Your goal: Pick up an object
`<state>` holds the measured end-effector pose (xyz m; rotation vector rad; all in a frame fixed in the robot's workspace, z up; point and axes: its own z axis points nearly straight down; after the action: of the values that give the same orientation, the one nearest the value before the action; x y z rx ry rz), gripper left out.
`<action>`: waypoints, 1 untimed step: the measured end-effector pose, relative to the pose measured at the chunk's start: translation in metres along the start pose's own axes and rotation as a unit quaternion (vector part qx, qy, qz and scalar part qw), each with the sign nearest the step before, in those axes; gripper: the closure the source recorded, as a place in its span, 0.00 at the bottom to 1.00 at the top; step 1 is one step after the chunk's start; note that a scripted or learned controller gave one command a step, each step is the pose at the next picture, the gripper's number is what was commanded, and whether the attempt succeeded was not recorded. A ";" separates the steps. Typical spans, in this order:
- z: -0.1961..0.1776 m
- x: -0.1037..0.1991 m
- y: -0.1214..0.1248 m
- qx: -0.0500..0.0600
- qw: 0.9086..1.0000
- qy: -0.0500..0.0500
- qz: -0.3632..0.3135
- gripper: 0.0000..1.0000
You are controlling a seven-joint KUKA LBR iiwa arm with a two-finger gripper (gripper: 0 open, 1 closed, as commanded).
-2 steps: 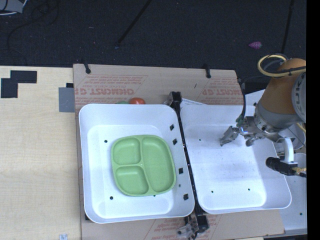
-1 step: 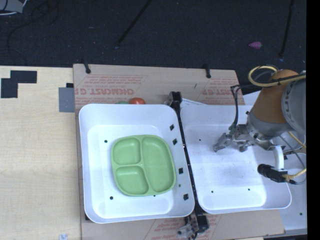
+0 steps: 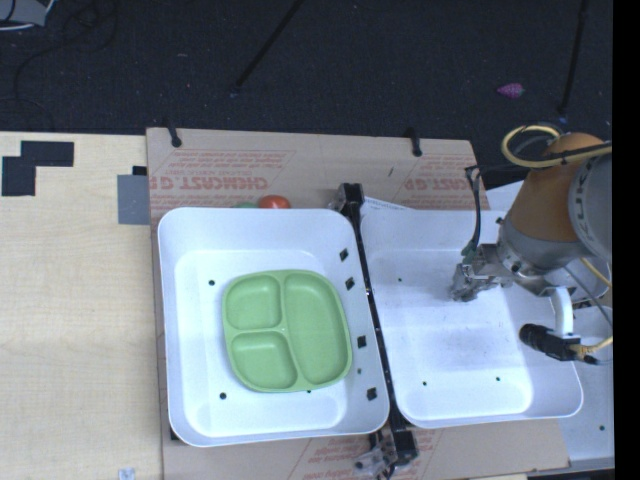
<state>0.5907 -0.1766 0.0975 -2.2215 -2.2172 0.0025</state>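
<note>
A green plate (image 3: 287,330) with three compartments lies flat on the floor of the left bin (image 3: 190,268), a little right of that bin's middle and apart from all its walls. Behind the left bin's far rim, a small red and green thing (image 3: 270,203) rests on the cardboard (image 3: 300,168), partly hidden by the rim; it may be a toy tomato, though too little of it shows to be sure.

The arm (image 3: 560,208) reaches in from the right over the right bin (image 3: 450,368). Its gripper (image 3: 468,284) sits low over that bin's far half, near the right side, well apart from the plate. The gripper is small and blurred here, and I cannot tell how its fingers stand. A black divider (image 3: 365,308) runs between the two bins.
</note>
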 end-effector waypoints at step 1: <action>-0.064 -0.002 0.001 -0.003 1.000 -0.001 -0.001 1.00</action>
<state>0.5917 -0.1782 0.1612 -2.2225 -2.2245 -0.0026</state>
